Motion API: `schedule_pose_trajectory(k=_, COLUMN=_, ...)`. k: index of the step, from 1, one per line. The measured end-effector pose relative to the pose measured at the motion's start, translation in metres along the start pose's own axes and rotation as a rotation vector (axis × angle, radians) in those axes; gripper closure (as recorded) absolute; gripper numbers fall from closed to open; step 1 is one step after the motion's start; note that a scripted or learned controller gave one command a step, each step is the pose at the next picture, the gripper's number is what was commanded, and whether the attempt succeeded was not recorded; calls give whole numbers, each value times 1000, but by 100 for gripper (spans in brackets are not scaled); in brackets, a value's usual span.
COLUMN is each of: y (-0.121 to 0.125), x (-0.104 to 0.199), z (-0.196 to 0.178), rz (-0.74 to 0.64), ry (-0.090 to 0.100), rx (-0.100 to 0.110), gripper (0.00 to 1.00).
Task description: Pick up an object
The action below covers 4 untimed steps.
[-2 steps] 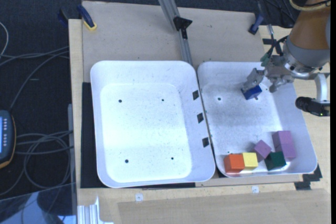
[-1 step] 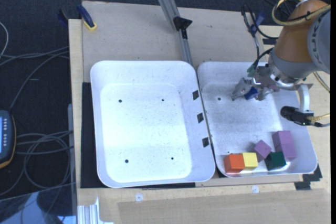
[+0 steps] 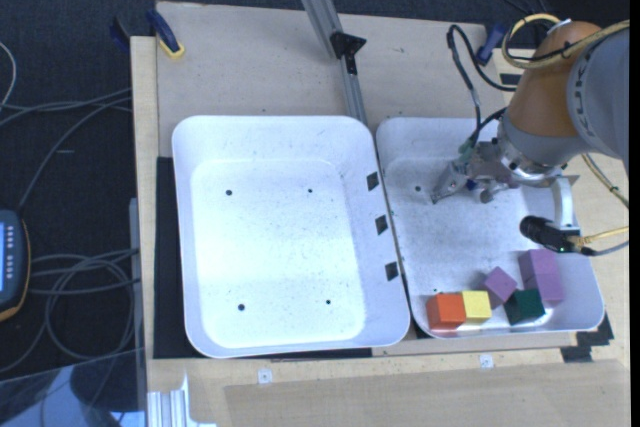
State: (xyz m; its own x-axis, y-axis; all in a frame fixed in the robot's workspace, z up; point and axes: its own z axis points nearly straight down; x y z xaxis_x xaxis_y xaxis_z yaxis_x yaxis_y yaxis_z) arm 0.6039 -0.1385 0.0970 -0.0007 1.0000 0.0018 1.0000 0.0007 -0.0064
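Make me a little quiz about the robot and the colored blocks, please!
1. True or false: the blocks lie in the left bin.
2. Which block sits farthest left? A) orange block B) green block C) tall purple block
3. Fill in: the yellow block sits right next to the ______ block.

Key: 1. False; they are in the right bin's near corner, away from the gripper. 2. A. 3. Orange.
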Motion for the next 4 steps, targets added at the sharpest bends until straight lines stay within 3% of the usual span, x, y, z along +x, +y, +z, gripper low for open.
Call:
schedule_pose_trajectory(k=1, y=2, x=0, z=-14, rz=0, ry=0, rx=-8, gripper=100)
schedule_pose_trajectory(k=3, y=6, x=1, z=-134, rz=-1, ry=-3, rx=-15, gripper=100)
schedule_pose_trajectory(k=4, y=-7, x=45, z=-130, rz=-4, ry=1, rx=-5, gripper=100)
